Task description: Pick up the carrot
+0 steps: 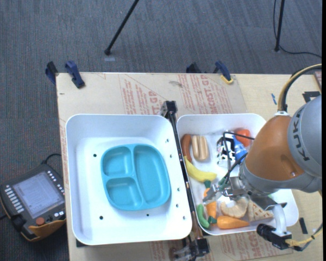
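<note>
orange wrist band [271, 151] and grey arm housing [315, 140] sit highest in the view, over the right part of the right bin [250, 118]. below them the gripper [213, 192] reaches down among the play food at the lower middle of that bin; its metal fingers [220, 185] are seen, but whether they are apart or closed cannot be told, and no item can be seen between them.

right bin contents: a hot dog in a bun [198, 147] at the upper left, a yellow banana [198, 172] below it along the left wall, a green pepper-like piece [202, 215] at the lower left corner, a pale round bread-like item [232, 207] and a tan wedge [256, 212] near the bottom, and red and blue items [240, 140], partly hidden by the arm, near the top.

carrot [232, 222]: orange, tapered, lying flat and roughly horizontal along the bottom wall of the right bin, just below the pale round item, resting on the bin floor below the gripper.

left bin [79, 145] holds a teal three-compartment plate [135, 176], lying flat at its centre.

outside the bins, a teach pendant [32, 200] lies on the carpet left of the bench.
</note>
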`<move>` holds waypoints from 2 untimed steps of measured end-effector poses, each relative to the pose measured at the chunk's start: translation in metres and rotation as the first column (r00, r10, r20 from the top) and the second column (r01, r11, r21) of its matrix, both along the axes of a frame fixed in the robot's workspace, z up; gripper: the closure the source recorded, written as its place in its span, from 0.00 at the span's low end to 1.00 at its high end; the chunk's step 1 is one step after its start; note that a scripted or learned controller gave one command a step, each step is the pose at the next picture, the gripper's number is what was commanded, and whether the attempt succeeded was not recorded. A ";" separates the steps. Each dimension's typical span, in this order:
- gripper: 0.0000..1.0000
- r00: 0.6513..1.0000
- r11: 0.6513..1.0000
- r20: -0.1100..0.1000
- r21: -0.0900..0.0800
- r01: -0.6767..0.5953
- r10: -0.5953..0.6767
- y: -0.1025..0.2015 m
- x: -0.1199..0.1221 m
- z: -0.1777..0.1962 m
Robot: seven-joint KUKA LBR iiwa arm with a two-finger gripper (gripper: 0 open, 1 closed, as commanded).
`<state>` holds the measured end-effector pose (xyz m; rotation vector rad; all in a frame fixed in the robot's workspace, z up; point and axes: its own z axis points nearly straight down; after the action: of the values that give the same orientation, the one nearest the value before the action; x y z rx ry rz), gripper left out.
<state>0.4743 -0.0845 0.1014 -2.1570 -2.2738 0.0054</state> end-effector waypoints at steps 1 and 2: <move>0.00 1.000 1.000 0.002 -0.001 0.026 -0.026 0.001 0.014 -0.016; 0.00 1.000 1.000 0.003 -0.001 0.026 -0.026 0.001 0.014 -0.016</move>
<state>0.4884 -0.0839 0.0857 -2.1882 -2.2474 0.0035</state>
